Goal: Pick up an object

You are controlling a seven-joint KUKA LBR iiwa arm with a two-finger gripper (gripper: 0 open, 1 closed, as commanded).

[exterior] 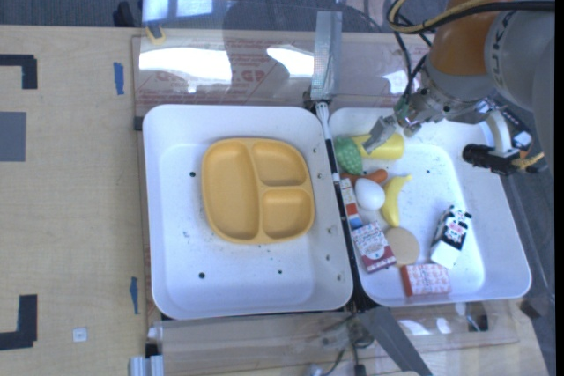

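Landmark: yellow divided plate [258, 189], lying in the left white bin [167, 260].
Arm: grey arm [493, 40] with an orange band reaches in over the right white bin [493, 269].
Gripper: the gripper [384, 133] sits right of the plate, at the right bin's upper left; whether it is spread or pinching, I cannot tell.
Objects: right of the plate lie a green item [350, 157], a banana [392, 196], a white egg [369, 195], a red carton [374, 245] and a cow-patterned milk carton [451, 235].
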